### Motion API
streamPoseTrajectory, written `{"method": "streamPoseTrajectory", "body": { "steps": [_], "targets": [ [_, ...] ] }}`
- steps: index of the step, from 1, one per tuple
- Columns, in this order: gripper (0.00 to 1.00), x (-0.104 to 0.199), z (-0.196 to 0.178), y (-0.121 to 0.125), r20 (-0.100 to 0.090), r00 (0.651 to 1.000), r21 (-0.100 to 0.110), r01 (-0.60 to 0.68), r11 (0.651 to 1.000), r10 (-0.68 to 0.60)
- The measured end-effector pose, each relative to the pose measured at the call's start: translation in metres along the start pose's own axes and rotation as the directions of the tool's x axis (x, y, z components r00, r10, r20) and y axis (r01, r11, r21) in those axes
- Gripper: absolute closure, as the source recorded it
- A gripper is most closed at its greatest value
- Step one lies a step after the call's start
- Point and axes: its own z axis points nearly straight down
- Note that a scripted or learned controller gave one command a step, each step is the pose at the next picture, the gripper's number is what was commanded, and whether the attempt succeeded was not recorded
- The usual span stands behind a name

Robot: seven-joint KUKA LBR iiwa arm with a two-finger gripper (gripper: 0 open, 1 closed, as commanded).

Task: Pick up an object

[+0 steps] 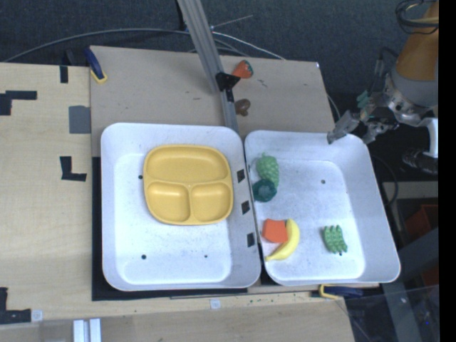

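Note:
The right bin (353, 180) holds a light green bumpy fruit (267, 167) and a dark teal piece (264, 189) touching it at the left wall. Nearer the front lie an orange-red block (274, 231) against a yellow banana (288, 241), and a small green ridged toy (333, 239) apart from them. My gripper (350, 134) hangs over the bin's far right corner, above the rim, open with nothing between its fingers. It is well away from every object.
The left bin (114, 212) carries a yellow divided plate (189, 184). A slanted metal pole (203, 38) crosses behind the bins, with an orange clip (243, 68) and a brown item (243, 107) beside it. A blue clamp (95, 64) sits at the bench's far left.

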Motion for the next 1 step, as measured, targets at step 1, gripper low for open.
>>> {"method": "streamPoseTrajectory", "body": {
  "steps": [1],
  "targets": [
    [0.00,-0.0001,-0.0001,-0.0001,0.000,1.000,0.000,0.000,1.000,0.000]
  ]
}}
